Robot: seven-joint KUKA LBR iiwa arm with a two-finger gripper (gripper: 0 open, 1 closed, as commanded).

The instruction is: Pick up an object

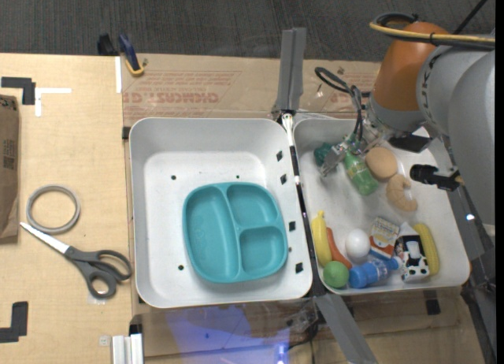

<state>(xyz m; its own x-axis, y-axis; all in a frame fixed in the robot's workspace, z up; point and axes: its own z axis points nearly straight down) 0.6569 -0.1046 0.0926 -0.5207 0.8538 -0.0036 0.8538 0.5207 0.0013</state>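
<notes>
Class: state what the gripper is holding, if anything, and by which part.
It cannot be told. The gripper sits low over a green bottle in the right bin, but no grasp is visible.

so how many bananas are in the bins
2, both in the right bin: one banana along its left wall, another banana near its right wall. More may be hidden.

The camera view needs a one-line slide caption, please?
Tool low over toys in the right bin; teal tray in the left bin.
</notes>
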